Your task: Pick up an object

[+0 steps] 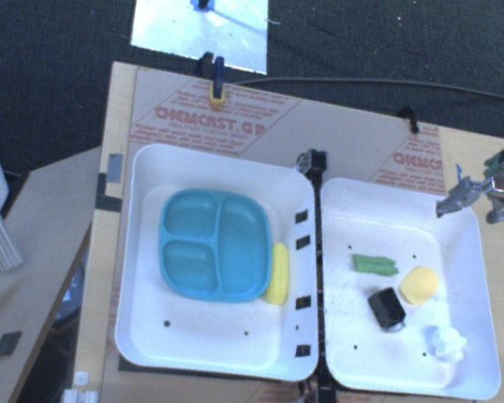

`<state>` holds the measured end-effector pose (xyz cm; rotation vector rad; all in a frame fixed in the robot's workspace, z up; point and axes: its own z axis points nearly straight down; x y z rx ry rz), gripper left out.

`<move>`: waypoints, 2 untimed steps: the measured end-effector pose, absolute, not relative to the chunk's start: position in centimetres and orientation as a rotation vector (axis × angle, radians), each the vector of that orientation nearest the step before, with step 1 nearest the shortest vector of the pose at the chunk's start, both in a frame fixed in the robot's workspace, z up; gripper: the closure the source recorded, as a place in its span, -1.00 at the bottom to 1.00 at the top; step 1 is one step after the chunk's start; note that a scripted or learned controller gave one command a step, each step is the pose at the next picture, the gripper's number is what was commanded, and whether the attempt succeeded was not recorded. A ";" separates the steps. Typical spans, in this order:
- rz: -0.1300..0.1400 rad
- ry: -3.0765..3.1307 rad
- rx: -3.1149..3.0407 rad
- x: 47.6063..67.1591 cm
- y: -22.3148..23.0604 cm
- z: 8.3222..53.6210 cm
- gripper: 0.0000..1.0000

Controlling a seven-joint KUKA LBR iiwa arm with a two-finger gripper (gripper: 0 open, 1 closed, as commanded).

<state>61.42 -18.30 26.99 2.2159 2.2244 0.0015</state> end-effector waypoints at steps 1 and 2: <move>-0.001 2.224 2.219 61.8 -18.4 22.8 -1.00; -0.001 2.225 2.220 61.5 -17.6 17.0 -1.00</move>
